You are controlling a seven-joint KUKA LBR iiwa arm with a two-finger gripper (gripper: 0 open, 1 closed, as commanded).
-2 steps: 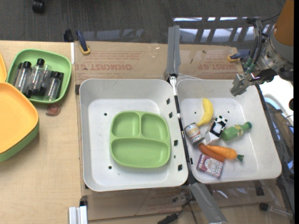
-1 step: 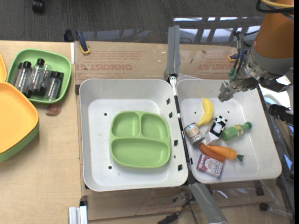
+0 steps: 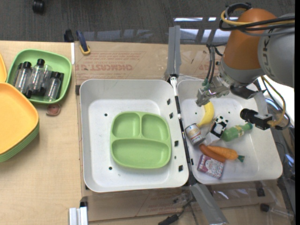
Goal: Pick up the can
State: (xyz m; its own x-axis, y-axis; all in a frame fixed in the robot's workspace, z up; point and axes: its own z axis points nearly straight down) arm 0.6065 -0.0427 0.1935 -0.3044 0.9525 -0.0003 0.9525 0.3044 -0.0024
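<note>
The can (image 3: 193,133) is small and silver with a reddish label. It lies tilted on its side at the left wall of the right bin (image 3: 262,170), just below a banana (image 3: 206,114). My gripper (image 3: 208,95) hangs over the upper left part of that bin, above the banana's top end. It is up and to the right of the can and apart from it. Nothing shows in the gripper.
Also in the right bin are a green bottle (image 3: 235,132), a carrot (image 3: 219,152), a purple packet (image 3: 210,166) and a small black-and-white item (image 3: 219,127). The left bin (image 3: 93,125) holds a green divided plate (image 3: 140,140). Outside it stand a green tray of vials (image 3: 39,75) and orange plates (image 3: 14,121).
</note>
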